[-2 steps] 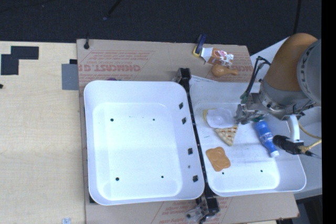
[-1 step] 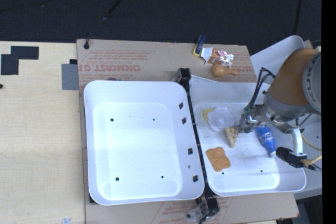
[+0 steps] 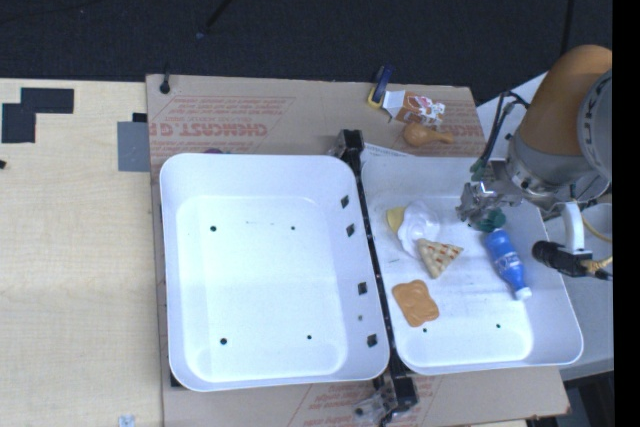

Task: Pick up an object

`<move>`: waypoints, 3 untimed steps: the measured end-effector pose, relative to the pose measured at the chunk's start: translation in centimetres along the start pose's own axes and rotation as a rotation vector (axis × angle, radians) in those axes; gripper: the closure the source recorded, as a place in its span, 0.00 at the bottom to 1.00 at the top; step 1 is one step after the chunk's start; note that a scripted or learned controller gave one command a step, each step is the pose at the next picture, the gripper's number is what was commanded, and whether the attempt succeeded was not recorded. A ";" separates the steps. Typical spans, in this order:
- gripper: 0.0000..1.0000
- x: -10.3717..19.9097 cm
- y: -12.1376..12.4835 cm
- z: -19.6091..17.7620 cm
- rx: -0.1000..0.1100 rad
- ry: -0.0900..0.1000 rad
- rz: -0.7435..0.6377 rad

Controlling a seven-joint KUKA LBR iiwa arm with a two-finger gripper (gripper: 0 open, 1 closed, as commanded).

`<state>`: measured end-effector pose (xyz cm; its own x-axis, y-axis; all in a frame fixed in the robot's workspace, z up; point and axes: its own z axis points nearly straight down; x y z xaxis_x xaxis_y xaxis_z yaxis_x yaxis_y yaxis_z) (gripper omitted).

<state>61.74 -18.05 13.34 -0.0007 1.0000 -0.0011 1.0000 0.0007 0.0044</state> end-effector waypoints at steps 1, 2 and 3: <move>1.00 -3.1 -2.6 2.3 0.009 0.001 0.003; 1.00 -3.3 0.2 4.7 0.004 0.001 0.000; 1.00 -3.1 -0.9 4.6 0.008 0.002 0.000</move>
